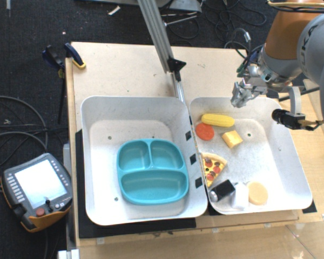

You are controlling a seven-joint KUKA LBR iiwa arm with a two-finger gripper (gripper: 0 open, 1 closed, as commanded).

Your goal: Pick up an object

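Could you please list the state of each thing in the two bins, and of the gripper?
gripper: above right bin's far edge, holding nothing
blue tray: flat in left bin, compartments bare
corn: lying on its side
pizza slice: lying flat against the divider

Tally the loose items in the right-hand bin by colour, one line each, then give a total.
Yellow: 3 - long yellow corn cob, yellow cheese wedge, pale yellow round disc
Red: 1 - flat red round slice
Orange with red spots: 1 - toy pizza slice
Black and white: 1 - black block with white end
Total: 6
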